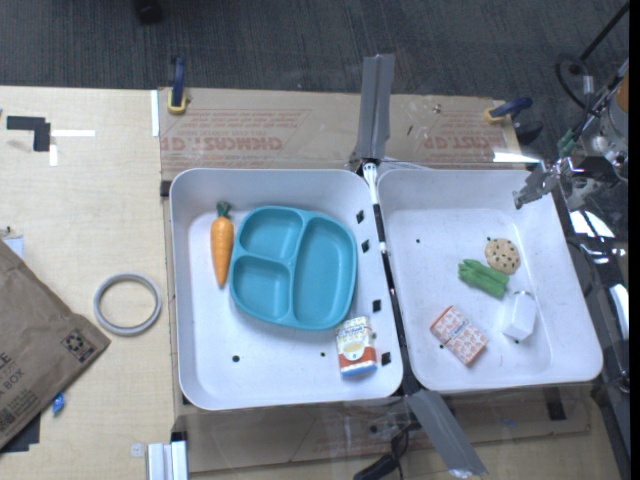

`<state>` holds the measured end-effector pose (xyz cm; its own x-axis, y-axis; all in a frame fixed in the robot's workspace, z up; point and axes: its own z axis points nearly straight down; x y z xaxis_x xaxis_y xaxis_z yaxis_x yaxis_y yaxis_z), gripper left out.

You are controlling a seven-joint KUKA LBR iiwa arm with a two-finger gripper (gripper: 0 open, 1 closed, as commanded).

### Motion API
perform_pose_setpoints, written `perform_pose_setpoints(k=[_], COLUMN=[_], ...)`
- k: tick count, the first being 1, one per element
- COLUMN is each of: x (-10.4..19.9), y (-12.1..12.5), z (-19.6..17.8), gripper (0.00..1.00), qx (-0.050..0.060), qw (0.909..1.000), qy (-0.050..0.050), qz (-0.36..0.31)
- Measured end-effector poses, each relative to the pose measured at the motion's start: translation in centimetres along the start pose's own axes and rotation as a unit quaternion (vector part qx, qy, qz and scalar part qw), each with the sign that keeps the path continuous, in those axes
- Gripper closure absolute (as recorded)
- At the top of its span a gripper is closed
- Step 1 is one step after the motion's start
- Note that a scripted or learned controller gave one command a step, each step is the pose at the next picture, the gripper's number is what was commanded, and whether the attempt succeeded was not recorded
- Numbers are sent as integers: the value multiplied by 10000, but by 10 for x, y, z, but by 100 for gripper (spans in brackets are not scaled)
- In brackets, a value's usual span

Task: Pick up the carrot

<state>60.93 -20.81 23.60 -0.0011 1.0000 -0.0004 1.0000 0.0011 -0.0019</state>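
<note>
carrot [221,246] in left bin [190,298], left of blue tray [295,268]; pincer [545,180] at far right, well apart, grip state unclear.

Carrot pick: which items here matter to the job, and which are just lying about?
Job: carrot, in the left bin.

Lying about: blue divided plate, small carton, cookie, green vegetable, red packet, white piece, tape roll.

A blue divided plate [296,266] and small carton [356,347] share the left bin [200,368]; a tape ring [127,302] lies outside.
</note>
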Motion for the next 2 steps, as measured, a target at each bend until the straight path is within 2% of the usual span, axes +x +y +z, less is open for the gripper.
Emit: perform_pose_setpoints(k=[1, 2], x=[109, 29], y=[48, 39], z=[-37, -107], gripper=[0, 0], qx=[-18, -18], qw=[9879, 9647], qy=[-7, -15], qz=[-1551, -2634])
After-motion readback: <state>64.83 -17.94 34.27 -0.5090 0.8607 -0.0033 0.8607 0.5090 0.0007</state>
